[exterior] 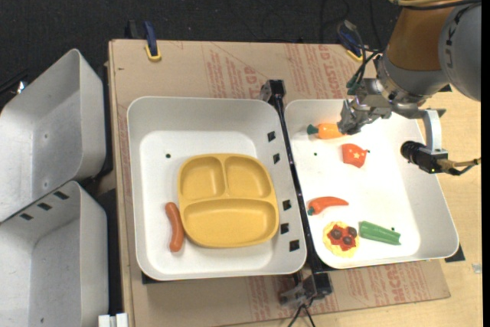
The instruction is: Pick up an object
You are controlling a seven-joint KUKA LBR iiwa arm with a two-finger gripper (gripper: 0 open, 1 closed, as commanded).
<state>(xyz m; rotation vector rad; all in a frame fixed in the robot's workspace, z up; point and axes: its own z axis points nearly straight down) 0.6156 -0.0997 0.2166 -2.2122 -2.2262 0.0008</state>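
Hovering over the right bin [429,237] at its twelve o'clock edge, the gripper [354,121] sits just beside a small orange carrot [329,131], and whether its fingers are wide or narrow cannot be told. Below lie a red strawberry [354,155], a red chili [327,204], a small pizza [341,237] and a green pepper [380,233] toward six o'clock. The left bin [145,165] holds a yellow tray [227,200] with a sausage [175,226] at its eight o'clock.

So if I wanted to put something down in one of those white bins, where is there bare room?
In the right bin, bare floor lies between the strawberry and the green pepper. In the left bin, a bare strip runs above the yellow tray. It is crowded around the carrot, where the gripper hovers, and by the pizza and red chili.
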